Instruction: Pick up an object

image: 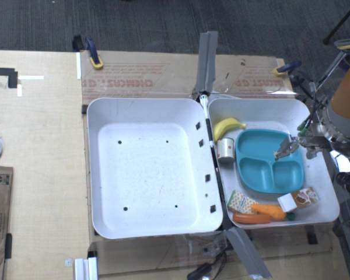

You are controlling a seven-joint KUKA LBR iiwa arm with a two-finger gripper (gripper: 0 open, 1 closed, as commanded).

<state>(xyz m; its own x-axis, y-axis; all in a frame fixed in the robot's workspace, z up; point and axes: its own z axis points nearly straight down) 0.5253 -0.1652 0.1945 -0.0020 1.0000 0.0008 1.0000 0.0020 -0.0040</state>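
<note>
The gripper hangs over the tray rim in the right bin; its opening I cannot tell. Better to descend squarely on one object.

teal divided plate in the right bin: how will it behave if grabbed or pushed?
The teal plate looks like rigid moulded plastic, so probably stiff and light. Its smooth rim may slip. Pushed, it would likely slide into the can and banana beside it.

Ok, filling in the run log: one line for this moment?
gripper: over blue plate, holding nothing seen | banana, can, carrot: right bin
</note>
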